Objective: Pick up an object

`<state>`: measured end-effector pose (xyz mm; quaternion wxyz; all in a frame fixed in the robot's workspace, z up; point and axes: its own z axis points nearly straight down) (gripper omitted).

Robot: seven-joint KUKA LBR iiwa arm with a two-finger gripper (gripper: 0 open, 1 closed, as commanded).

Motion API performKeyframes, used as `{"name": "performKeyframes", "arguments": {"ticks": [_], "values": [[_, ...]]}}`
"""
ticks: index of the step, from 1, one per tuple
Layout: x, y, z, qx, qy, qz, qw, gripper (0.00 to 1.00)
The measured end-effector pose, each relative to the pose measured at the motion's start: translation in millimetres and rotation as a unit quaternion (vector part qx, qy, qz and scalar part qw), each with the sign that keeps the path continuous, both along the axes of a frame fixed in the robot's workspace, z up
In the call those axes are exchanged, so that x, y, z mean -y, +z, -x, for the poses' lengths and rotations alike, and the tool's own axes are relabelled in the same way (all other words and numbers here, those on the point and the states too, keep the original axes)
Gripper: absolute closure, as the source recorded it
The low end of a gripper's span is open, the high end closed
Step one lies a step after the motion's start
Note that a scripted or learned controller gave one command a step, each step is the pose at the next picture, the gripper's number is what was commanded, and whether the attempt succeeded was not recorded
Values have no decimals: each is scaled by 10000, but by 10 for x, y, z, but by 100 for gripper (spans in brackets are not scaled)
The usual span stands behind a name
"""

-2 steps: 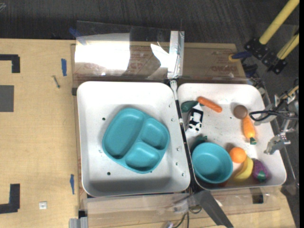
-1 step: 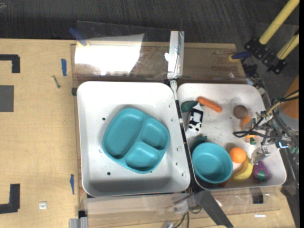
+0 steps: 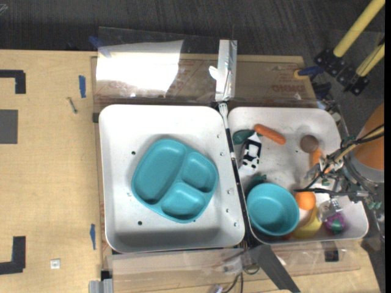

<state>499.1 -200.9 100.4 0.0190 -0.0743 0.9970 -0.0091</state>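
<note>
Two white bins sit side by side on the brown worktop (image 3: 43, 163). The left bin (image 3: 116, 127) holds one thing: a teal plate (image 3: 175, 179) with three sections, lying flat near the middle.

The right bin (image 3: 287, 118) holds many small things. A teal bowl (image 3: 272, 208) stands upright in the near left corner. Just right of the bowl sit an orange ball (image 3: 305, 199) and a yellow toy (image 3: 310, 223), and they touch. A purple toy (image 3: 334, 223) lies in the near right corner. At the far side lies an orange carrot (image 3: 269, 133). Next to it, by the left wall, are a dark green piece (image 3: 242, 137) and a black and white toy (image 3: 250, 152). A brown round thing (image 3: 309, 143) sits near the far right.

The arm comes in from the right, low over the right side of this bin. The pincer (image 3: 327, 171) is a tangle of dark parts and wires there, and you cannot tell if it is open or closed.
</note>
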Motion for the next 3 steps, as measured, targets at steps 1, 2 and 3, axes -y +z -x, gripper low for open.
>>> {"name": "performKeyframes", "arguments": {"ticks": [1, 2, 3], "values": [[-11, -115, -605, -126, 155, -59, 9998, 0], [-546, -102, -136, -107, -176, -18, 9998, 0], [-586, -80, 50, -67, -414, 44, 9991, 0]]}}
